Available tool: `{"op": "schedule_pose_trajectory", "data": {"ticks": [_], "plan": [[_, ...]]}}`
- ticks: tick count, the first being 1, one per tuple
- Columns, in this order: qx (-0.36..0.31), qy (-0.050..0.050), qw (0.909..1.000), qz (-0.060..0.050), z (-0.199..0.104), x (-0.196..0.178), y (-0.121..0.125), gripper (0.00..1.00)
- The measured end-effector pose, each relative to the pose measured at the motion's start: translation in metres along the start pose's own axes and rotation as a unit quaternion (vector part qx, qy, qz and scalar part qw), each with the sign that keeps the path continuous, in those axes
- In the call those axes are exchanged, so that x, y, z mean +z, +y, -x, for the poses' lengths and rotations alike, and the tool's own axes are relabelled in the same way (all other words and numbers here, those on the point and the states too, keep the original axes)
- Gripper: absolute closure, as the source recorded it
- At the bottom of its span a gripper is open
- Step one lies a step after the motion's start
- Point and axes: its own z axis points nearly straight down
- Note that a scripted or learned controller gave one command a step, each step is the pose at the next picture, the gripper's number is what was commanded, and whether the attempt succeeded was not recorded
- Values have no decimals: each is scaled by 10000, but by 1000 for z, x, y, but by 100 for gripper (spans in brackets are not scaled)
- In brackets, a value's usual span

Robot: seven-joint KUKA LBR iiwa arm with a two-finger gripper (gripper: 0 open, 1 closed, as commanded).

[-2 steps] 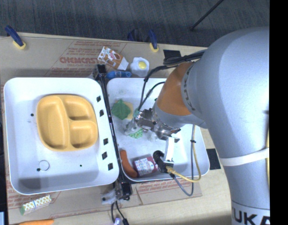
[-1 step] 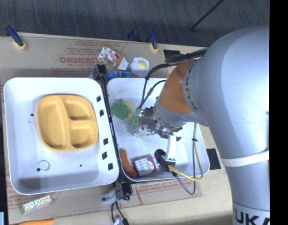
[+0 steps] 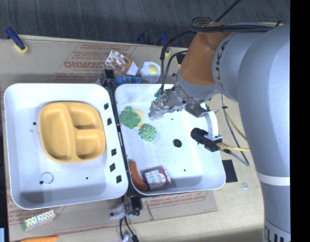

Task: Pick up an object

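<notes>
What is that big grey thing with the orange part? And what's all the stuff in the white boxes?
That big grey thing is a robot arm. It reaches in from the right, and a camera above the bench looks down on it at a slant. At its tip is the hand, which it uses to pick things up. Right now the hand hangs over the right bin, and I can't tell if it holds anything.

There are two white bins side by side. The left bin holds a yellow tray with sections. The right bin has a green leafy toy, a bumpy green ball, a small black disc, and a dark red packet beside an orange sausage-shaped toy.
</notes>
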Motion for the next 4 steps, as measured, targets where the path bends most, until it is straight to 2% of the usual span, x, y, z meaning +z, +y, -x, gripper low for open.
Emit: {"op": "schedule_pose_trajectory", "data": {"ticks": [1, 2, 3, 4], "plan": [[2, 4, 10000, -1, 0, 0, 0, 0], [-793, 6, 9969, -6, 8, 86, -14, 0], [-1459, -34, 9893, 50, 13, 94, 15, 0], [-830, -33, 9965, 95, 11, 94, 5, 0]]}}
